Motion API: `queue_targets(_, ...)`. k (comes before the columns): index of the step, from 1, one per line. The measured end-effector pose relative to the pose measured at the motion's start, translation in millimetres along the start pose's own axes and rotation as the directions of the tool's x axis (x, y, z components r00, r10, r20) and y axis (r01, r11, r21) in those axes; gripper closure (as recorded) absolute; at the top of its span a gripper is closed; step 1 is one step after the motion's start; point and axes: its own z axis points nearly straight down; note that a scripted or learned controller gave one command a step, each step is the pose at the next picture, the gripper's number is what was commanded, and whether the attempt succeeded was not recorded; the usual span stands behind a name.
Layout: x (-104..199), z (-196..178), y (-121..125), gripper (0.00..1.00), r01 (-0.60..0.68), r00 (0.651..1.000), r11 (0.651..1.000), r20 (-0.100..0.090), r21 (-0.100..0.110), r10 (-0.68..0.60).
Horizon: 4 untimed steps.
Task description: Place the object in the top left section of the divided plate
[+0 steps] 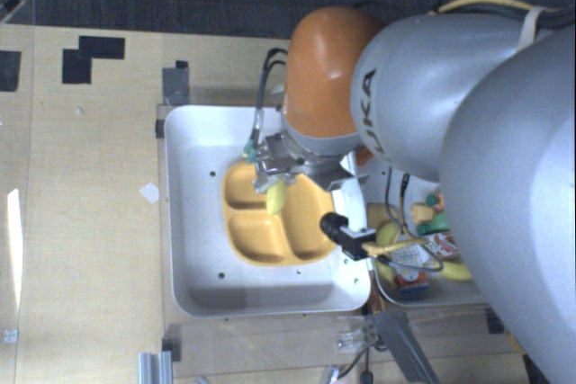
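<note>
Right, your gripper [270,180] over the yellow divided plate [270,234] in the left bin [193,193], small yellow-green object [276,198] at its tip, possibly pinched, can't tell jaw state, sits above the plate's upper sections, cluttered right bin [418,252] alongside.

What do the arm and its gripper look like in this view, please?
The arm is bulky, rounded and grey, with black KUKA lettering and a glossy orange band above the wrist. Black cables run beside a metallic gripper.
</note>
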Motion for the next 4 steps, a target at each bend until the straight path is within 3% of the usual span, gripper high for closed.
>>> queue_targets(1, 5, -24, -23, 1.00, -0.086, 0.996, 0.996, 0.000, 0.001, 0.086)
queue_targets(2, 5, -35, -21, 1.00, -0.086, 0.996, 0.996, -0.002, -0.002, 0.086)
queue_targets(3, 7, 64, -59, 1.00, -0.014, 1.000, 1.000, 0.000, 0.003, 0.014)
queue_targets(4, -43, -36, -61, 1.00, -0.152, 0.988, 0.988, 0.001, -0.001, 0.152)
